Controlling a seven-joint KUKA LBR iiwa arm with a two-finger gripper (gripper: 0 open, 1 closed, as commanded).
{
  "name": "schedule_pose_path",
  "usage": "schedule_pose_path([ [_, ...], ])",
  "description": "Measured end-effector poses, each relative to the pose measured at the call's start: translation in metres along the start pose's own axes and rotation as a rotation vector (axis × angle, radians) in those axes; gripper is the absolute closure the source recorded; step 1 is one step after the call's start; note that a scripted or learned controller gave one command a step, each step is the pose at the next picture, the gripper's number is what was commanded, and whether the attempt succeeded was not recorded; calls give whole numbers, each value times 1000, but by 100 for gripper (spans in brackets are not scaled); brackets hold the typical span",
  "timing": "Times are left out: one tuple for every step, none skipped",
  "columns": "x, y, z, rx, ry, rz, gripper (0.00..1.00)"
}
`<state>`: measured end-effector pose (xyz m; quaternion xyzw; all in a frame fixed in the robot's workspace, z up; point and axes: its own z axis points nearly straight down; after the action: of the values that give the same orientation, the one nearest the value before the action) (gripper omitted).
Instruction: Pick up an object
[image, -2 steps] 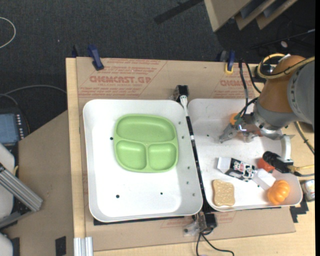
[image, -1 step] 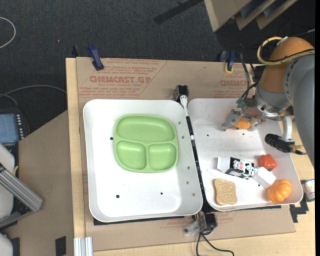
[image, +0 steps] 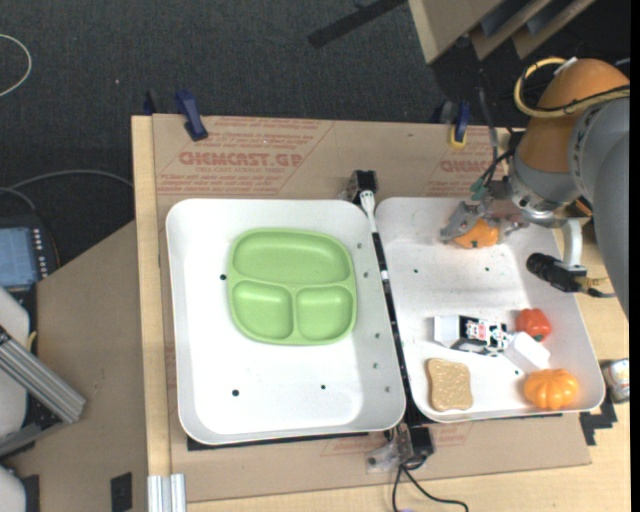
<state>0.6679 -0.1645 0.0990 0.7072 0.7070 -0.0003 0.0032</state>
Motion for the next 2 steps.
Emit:
schedule_pose_path([
  [60,-41,13,5,6,-4,100],
  [70,1,9,0,-1,-2,100],
])
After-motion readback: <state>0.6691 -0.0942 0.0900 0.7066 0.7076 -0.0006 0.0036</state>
